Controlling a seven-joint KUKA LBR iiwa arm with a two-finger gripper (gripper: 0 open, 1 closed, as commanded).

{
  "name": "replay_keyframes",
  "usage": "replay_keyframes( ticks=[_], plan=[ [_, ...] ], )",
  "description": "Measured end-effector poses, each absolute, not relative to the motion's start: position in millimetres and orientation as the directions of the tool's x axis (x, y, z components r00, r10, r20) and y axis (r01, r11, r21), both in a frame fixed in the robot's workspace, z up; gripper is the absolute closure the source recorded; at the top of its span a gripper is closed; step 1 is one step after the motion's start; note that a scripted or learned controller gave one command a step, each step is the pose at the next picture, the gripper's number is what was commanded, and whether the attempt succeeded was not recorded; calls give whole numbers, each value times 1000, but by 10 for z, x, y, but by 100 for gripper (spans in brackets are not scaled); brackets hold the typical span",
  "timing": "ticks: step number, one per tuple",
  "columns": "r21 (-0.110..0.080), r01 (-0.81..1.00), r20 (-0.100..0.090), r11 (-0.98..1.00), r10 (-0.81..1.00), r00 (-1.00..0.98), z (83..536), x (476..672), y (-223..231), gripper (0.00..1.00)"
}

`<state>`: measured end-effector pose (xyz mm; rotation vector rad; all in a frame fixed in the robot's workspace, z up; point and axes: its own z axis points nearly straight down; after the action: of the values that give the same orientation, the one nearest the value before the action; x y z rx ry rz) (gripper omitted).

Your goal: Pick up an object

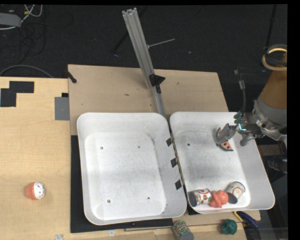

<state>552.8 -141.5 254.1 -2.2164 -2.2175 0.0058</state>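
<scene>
We see the gripper (228, 136) over the right bin (206, 164), near its far right side, clenched on a grey and orange object (225, 139) held between its fingers. 2 cans (201, 197) and a red toy (218, 198) lie at the bin's near edge.

- The place is looking like a robotics lab or test bench, not a home.
- Two shallow white bins (126, 140) are sitting side by side on a plywood bench (112, 89).
- An aluminium rail (143, 56) is slanting up behind the bins.
- Loose cables (28, 14) are lying on the dark floor beyond the bench.
- The grey arm (274, 101) is reaching over the right-hand bin.
</scene>
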Motion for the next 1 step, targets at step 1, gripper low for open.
replay_keyframes(
  ticks=[1],
  plan=[
    [-3, 1000, 1, -2, 1000, 2, 2561, 5534, -1422, 0]
  ],
)
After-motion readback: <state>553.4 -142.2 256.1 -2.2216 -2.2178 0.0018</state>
